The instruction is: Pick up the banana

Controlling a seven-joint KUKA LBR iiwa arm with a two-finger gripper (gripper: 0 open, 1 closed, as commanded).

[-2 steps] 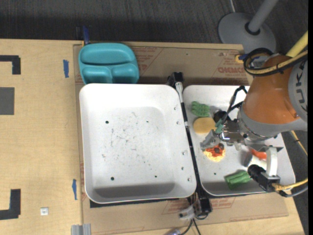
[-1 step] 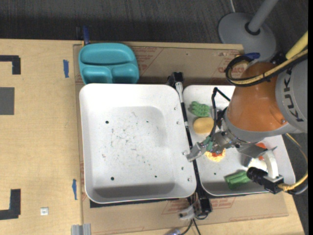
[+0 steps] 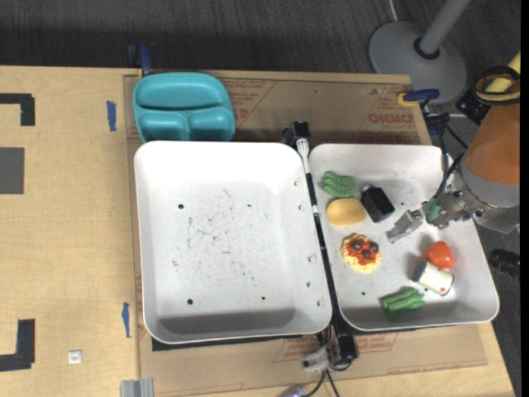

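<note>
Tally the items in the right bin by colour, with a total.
Green: 2, one at the upper left and one near the front edge
Yellow: 1
Black: 1
Yellow with red and dark spots: 1
Red and white: 1
Total: 6

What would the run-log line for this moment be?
gripper: over right bin | yellow toy: lying in bin, apart from gripper

The banana point(image 3: 345, 212), a stubby yellow piece, lies flat in the right bin near its left wall.
</note>
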